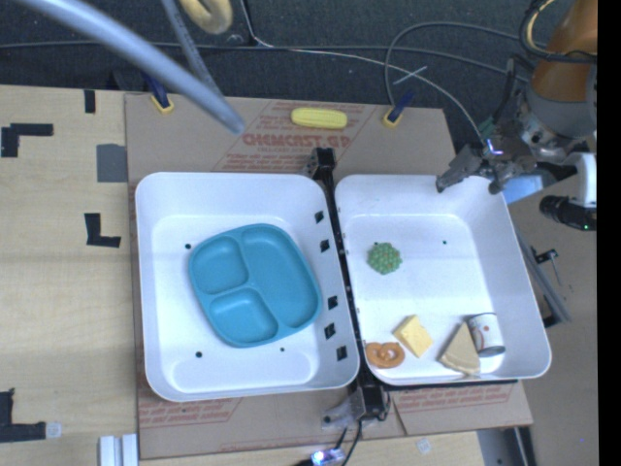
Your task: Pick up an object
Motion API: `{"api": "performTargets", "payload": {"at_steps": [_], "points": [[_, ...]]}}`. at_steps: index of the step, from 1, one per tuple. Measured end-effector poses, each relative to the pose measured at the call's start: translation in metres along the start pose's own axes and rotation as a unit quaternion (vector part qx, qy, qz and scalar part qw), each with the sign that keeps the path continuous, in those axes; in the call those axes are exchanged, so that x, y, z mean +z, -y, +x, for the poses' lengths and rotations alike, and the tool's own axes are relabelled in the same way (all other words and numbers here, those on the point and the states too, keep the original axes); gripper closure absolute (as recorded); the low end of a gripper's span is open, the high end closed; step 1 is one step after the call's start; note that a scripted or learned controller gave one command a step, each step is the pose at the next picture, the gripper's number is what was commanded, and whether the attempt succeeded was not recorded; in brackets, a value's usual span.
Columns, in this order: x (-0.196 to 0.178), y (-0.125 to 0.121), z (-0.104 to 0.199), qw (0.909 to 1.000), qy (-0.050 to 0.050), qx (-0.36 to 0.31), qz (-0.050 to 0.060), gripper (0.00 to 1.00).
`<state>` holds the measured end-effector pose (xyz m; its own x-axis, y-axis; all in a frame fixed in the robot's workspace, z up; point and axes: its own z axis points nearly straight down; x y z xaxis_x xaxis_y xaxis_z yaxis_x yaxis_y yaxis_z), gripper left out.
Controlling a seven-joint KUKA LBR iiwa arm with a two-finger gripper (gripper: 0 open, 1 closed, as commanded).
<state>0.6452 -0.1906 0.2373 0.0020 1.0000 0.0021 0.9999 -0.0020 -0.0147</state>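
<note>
A robotics lab bench, by the look of it. Two shallow white bins (155, 289) sit side by side on a cardboard sheet (281, 139) clamped to a pale wooden tabletop (58, 260) marked with black tape. Loose cables (408, 61) trail across a dark backdrop, and the toy food (384, 257) is probably plastic, though too small to be sure.

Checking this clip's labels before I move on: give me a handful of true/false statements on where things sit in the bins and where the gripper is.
1. The blue divided plate lies in the left bin. True.
2. The green broccoli piece lies on the plate. False: it lies in the right bin.
3. The gripper hovers over the left bin. False: it is at the right bin's far right corner.
4. The pretzel sits near the right bin's front edge. True.
</note>
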Motion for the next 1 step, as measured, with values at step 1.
{"api": "performTargets", "payload": {"at_steps": [1], "points": [[-0.0088, -0.0025, 0.0006, 1.0, 0.001, -0.002, -0.007, 0.0]]}}
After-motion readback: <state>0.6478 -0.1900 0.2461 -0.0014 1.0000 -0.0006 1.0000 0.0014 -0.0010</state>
